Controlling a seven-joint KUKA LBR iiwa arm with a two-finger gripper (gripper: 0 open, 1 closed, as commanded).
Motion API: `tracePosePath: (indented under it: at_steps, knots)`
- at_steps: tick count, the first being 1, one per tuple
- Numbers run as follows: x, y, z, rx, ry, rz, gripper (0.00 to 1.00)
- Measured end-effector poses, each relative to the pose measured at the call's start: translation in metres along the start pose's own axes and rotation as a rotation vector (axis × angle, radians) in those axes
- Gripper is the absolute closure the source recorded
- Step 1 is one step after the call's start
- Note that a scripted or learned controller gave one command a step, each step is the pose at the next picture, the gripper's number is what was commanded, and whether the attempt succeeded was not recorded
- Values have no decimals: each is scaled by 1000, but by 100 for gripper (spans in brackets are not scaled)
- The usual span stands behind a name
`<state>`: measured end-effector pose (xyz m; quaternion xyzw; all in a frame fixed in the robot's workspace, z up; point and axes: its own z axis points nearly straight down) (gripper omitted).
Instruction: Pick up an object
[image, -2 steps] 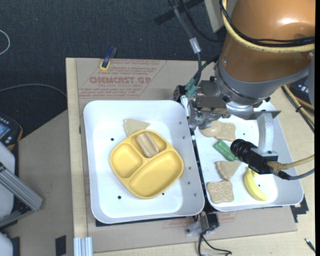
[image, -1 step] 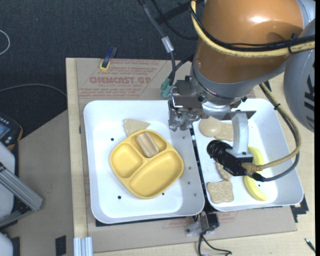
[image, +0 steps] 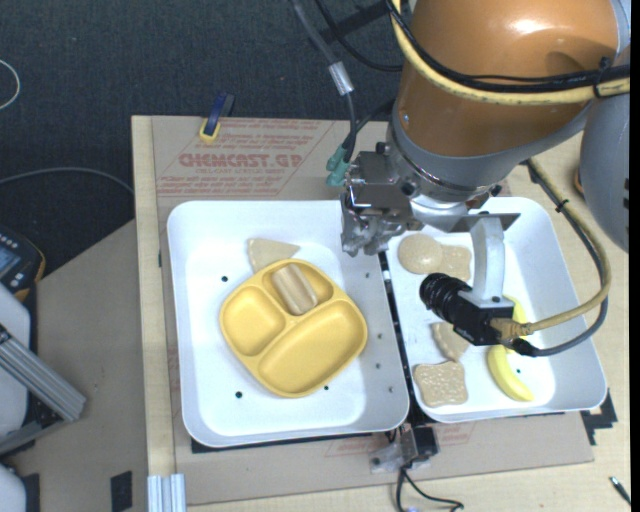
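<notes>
pincer (image: 362, 236) above bins' divide, yellow tray (image: 292, 330) lower-left

The arm (image: 510, 90) runs off the top edge, and its wrist hides the right bin's (image: 570, 300) far left corner.

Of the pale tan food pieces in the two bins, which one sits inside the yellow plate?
The tan ridged bread-like piece lies in an upper compartment of the yellow divided plastic plate. The other tan pieces lie on the bin floors.
</notes>
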<state>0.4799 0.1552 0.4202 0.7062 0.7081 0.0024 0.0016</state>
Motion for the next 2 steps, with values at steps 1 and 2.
tracePosePath:
  at_steps: [1,2]
  knots:
    - [1,0,-10,-2,0,-2,100]
    - [2,1,-20,-4,0,-3,100]
